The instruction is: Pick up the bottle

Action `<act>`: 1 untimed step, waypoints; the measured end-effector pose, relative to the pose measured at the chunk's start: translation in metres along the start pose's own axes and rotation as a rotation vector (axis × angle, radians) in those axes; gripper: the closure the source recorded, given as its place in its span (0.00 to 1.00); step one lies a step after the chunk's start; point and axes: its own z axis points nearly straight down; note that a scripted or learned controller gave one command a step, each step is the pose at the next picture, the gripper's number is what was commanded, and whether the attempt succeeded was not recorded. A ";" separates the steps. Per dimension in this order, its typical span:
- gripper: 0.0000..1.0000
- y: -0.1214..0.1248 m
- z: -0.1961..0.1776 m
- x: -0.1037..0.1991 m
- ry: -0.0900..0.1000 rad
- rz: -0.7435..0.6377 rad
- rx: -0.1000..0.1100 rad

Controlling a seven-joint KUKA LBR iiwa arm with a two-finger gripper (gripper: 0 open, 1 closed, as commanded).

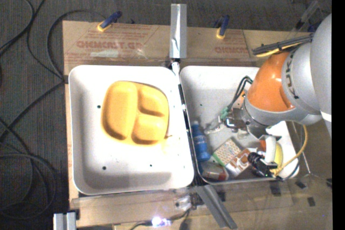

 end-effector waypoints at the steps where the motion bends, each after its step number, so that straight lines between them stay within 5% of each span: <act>1: 0.00 0.002 0.000 0.013 -0.001 0.271 -0.006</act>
